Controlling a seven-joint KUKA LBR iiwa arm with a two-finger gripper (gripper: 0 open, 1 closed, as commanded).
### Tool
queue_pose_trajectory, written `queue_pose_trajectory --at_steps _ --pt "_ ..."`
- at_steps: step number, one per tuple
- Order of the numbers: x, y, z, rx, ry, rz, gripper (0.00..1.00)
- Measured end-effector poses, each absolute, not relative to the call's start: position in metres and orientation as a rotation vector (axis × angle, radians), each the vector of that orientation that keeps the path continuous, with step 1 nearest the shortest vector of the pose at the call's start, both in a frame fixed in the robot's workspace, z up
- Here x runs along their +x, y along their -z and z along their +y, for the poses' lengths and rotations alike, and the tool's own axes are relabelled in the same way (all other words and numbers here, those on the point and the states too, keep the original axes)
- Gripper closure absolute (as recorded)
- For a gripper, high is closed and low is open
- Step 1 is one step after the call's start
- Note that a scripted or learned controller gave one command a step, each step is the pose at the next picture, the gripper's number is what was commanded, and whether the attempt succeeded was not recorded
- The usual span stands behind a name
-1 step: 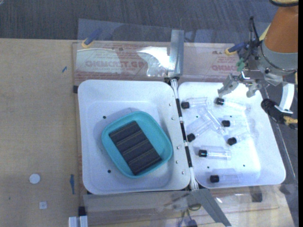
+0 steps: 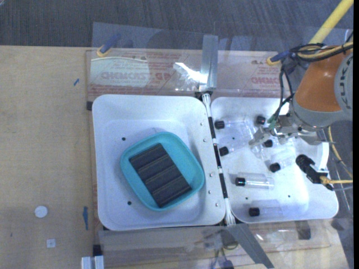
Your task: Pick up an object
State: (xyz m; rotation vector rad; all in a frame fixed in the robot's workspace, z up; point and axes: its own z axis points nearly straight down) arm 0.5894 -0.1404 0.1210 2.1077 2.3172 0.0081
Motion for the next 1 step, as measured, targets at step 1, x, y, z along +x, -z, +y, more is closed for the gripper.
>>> queue_pose_trajectory --at_steps 1 --pt "0.5512 -0.0873 -0.1851 2.187 -0.003 2.25 0.0"
